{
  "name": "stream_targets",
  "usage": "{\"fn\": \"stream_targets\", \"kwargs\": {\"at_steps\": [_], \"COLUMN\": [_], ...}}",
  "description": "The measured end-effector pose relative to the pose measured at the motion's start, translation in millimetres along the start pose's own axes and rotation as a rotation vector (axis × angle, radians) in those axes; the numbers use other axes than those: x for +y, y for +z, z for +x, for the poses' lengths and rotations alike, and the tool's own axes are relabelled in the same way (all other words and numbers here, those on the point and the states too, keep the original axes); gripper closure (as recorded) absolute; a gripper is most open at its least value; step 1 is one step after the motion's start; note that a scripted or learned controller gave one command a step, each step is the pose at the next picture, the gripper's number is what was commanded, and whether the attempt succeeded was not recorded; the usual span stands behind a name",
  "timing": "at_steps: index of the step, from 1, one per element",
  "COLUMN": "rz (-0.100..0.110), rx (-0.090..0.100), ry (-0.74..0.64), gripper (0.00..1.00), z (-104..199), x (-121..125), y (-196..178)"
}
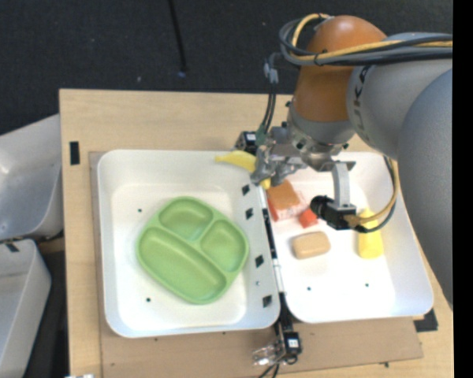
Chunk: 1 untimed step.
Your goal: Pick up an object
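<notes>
Hovering claw (277,172) just above orange block (283,201); claw opening unclear, grip not discernible.

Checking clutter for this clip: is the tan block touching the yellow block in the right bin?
Apart. The camera view shows white bin floor between the tan block and the yellow block.

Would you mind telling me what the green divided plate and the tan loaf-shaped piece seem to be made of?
The green divided plate looks like moulded plastic: uniform colour, soft sheen, rounded compartment ridges. The tan loaf-shaped piece seems matte, perhaps foam or soft plastic play food; I cannot be sure.
</notes>
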State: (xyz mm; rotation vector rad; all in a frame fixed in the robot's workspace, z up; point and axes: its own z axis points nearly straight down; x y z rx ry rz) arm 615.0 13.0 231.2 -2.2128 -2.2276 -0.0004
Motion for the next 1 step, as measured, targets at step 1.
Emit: {"fn": "stream_targets", "kwargs": {"at_steps": [1], "rz": [-0.002], "rx": [0.000], "ry": [0.000], "gripper": [1.00], "z": [46.1], "x": [0.7], "y": [-1.4]}}
